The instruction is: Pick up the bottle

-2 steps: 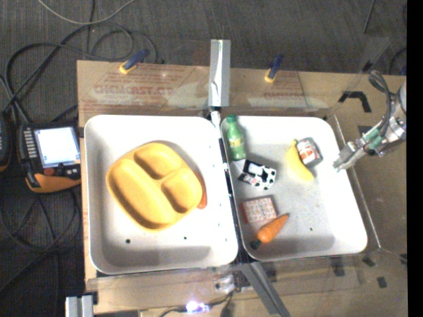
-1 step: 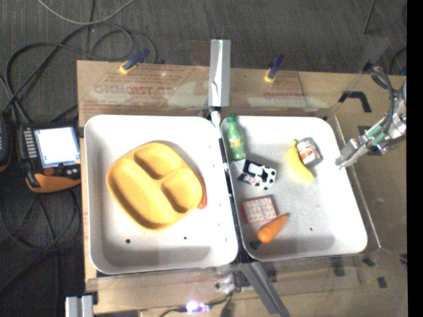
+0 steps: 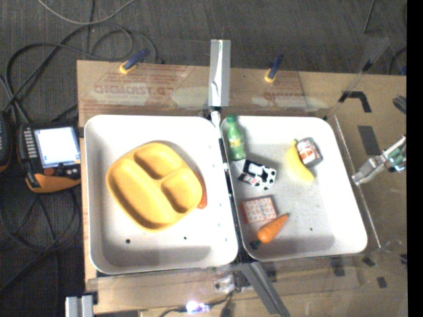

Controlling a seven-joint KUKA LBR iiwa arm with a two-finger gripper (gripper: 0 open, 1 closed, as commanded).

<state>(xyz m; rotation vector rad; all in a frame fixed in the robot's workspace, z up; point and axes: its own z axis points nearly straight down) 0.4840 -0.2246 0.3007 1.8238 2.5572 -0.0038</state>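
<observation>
Against the right bin's left wall, near its top corner, lies the green bottle. Pincer sits off the bin's right edge; released or clenched, cannot tell. Risk: wall crowds one side of the bottle, blocking a finger; black-and-white toy just below could get bumped.
</observation>
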